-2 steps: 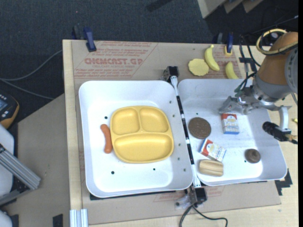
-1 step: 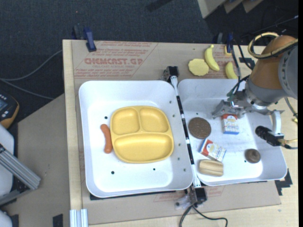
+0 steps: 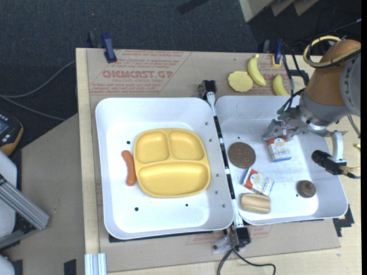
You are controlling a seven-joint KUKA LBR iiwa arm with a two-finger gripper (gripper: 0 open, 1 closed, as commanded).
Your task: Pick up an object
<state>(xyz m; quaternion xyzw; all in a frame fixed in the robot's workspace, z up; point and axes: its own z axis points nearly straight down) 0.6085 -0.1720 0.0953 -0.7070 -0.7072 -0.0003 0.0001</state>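
Note:
My gripper (image 3: 282, 129) hangs low over the back of the right bin (image 3: 246, 110), on the grey arm that comes in from the right. Just in front of it, touching or nearly touching, a small white, red and blue carton (image 3: 280, 150) lies on the bin floor. The same bin also holds a brown round disc (image 3: 241, 154), a second red-and-white carton (image 3: 257, 181), a tan bread roll (image 3: 255, 203) and a small brown donut (image 3: 306, 188). Nothing is lifted off the floor.
The left bin (image 3: 114, 125) holds a yellow divided plate (image 3: 171, 162) with an orange sausage (image 3: 129, 167) beside it. On the bench behind the right bin lie two bananas (image 3: 257, 70) (image 3: 279, 85) and a yellow round piece (image 3: 240, 81). A black fitting (image 3: 327, 162) sticks out by the right rim.

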